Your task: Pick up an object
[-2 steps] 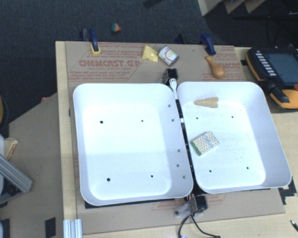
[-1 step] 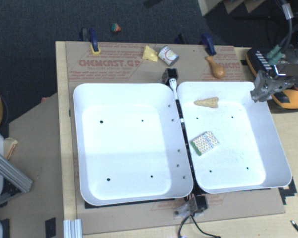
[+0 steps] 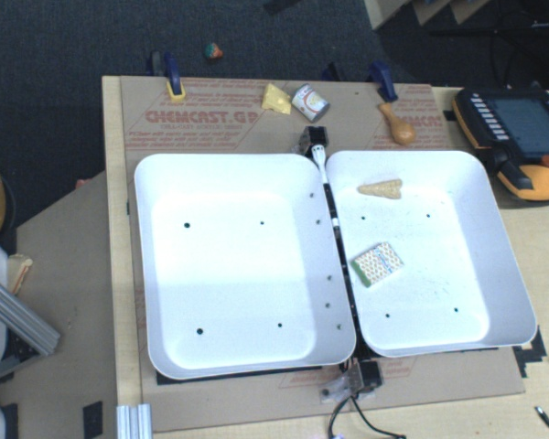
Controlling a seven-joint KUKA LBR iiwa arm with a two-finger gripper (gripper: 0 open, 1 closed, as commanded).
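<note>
You are looking down on a brown surface over dark carpet, carrying two white bins side by side. The left bin is holding nothing you could lift. The right bin is holding two things: a patterned pad, lying flat near the inner wall, and a tan cone, lying near the far wall. The pad is looking light, soft and thin, so pinching across its short edges seems best. The cone is looking light, stiff and likely to roll; take its thick end. The tool's state cannot be told.
</note>
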